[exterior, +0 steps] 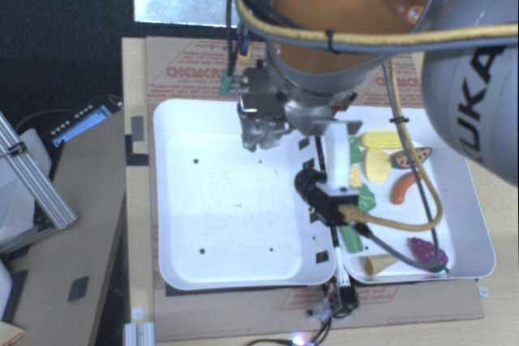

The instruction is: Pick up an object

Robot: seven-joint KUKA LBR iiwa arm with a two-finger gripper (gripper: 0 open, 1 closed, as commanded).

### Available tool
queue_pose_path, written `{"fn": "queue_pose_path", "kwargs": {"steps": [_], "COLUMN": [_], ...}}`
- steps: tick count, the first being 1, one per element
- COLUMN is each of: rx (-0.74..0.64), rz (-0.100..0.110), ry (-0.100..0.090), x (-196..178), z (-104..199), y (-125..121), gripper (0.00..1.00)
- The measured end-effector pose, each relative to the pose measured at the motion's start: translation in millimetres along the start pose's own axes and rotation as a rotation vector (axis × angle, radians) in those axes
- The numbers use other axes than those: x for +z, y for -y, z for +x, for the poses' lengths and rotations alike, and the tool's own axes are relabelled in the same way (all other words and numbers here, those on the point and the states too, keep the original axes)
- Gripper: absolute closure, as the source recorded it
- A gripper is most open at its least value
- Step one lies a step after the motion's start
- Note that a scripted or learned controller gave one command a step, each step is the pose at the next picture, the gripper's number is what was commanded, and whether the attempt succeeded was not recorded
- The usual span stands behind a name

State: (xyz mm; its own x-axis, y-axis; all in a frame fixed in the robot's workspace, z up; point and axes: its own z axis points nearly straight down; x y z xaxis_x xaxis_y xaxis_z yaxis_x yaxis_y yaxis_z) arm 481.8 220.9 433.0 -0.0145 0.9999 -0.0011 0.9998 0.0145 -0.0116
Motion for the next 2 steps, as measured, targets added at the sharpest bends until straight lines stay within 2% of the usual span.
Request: {"fn": "queue_pose_path", "kwargs": {"steps": [1,2], "rx": [0.016,0.008], "rz": [-0.019,-0.011], "ry": [-0.002,-0.003], "x": [-43,-26], "z": [-17,-13], "y": [-84,-1], "gripper": [1.0,1.0]}}
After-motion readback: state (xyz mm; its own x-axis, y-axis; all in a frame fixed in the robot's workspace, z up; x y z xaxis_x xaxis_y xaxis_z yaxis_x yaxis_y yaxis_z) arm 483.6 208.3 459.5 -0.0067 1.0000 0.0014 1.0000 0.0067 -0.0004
